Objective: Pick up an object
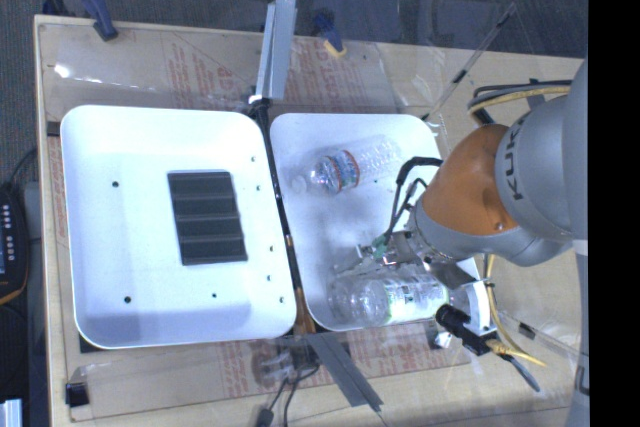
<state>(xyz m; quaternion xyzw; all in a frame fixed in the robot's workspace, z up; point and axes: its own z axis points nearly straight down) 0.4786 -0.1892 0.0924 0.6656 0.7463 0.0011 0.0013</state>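
The right bin [330, 215] holds two clear plastic bottles. One bottle [345, 169] with a blue and orange label lies on its side near the bin's far end. The other bottle [385, 299] lies along the near wall. My gripper [380, 252] reaches down into the right bin from the right. It sits just above the near bottle's upper side, close to or touching it. The grey and orange arm covers the bin's right part. In the left bin [110, 245] a dark ribbed rectangular block [207, 217] lies flat near the middle.
A metal bar [274, 45] stands at the far edge between the two bins. Blue clamps [100, 13] sit on the bench's far side. Cables and a bracket lie at the bench's near edge, below the bins.
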